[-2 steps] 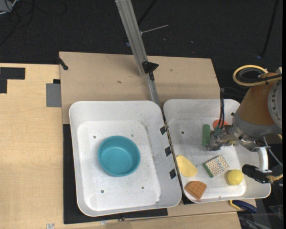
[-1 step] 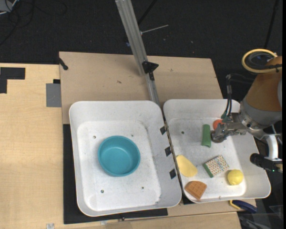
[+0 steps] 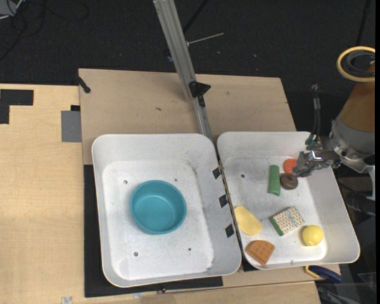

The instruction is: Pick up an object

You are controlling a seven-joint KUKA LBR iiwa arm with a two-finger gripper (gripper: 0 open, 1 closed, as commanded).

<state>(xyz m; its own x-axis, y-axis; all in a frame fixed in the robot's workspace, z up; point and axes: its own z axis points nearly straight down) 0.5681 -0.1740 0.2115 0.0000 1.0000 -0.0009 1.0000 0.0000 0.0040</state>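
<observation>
Reaching in from the right, the gripper point(image 3: 299, 168) is seen low over the right bin point(image 3: 253, 145), at its upper right part. Finger state cannot be told; the tips are too small and dark against the objects below.

Objects in the right bin: orange ball point(image 3: 289, 165) and brown round piece point(image 3: 289, 182), both just beside or under the gripper tip; green stick point(image 3: 274, 180) just left of them, lying roughly upright in the view. Further down: yellow wedge point(image 3: 247, 220), patterned block point(image 3: 287, 220), yellow lemon-like ball point(image 3: 312, 235), waffle-coloured piece point(image 3: 260, 251) at the near rim. Left bin point(image 3: 114, 151) carries a teal bowl point(image 3: 158, 206), well apart from the arm.

Likely target is the brown piece or the orange ball, possibly either; contact is not confirmed. Nothing is seen between the fingers, so no grasp is claimed.

Doing the step well, as judged:
- One object should be committed to. Orange ball, brown piece and green stick sit close together, so a wide approach risks nudging a neighbour.
- The closing axis should be set so the green stick is not caught.
- Descent should be straight down and centred; round objects are expected to roll out if pinched off-centre.
- The bin's right wall is near, so clearance there should be checked before closing.
- The lift should be slow and vertical, with the hold checked before any sideways move.
</observation>
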